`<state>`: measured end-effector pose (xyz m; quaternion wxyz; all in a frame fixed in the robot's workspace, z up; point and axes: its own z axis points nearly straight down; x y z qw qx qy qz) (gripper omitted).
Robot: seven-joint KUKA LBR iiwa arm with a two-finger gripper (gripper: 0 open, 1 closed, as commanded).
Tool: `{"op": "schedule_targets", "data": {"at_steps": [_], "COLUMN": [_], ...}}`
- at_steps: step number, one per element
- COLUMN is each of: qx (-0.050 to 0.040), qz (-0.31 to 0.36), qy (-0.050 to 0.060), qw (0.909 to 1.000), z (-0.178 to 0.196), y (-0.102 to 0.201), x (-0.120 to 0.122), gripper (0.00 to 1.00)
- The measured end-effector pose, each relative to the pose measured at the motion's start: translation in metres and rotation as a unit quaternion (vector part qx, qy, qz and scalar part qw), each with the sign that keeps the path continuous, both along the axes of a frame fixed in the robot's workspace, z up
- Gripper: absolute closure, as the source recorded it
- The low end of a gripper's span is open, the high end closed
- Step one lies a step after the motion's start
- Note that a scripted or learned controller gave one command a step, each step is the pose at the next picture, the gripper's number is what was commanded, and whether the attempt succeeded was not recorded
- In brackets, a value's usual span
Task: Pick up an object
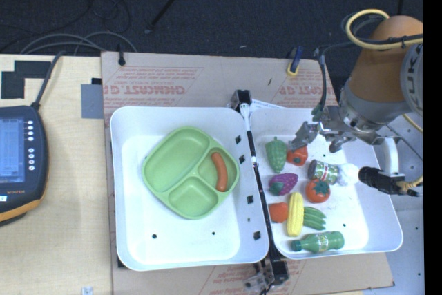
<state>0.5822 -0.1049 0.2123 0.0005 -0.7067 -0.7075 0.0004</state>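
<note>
Fingers (319, 135) spread apart, nothing between them, low over the right bin (387, 231). Red pepper (298, 156) just below-left of them, green pepper (276, 154) touching it — risk: crowded toys, so tips nudge instead of pinch, closing w/ nothing.

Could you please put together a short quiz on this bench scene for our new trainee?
1. True or false: the sausage lies in the green plate.
2. Which bin holds the corn cob: A) the left bin, B) the right bin?
3. What colour is the bottle near the right bin's front edge?

Key: 1 true; 2 B; 3 green.
</note>
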Motion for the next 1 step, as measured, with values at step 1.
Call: {"op": "schedule_targets", "data": {"at_steps": [1], "qx": [0.0018], "qz": [0.003], "qy": [-0.005], "qw": [1.0000], "z": [0.1260], "y": [0.0760], "x": [-0.0600], "gripper": [0.00]}}
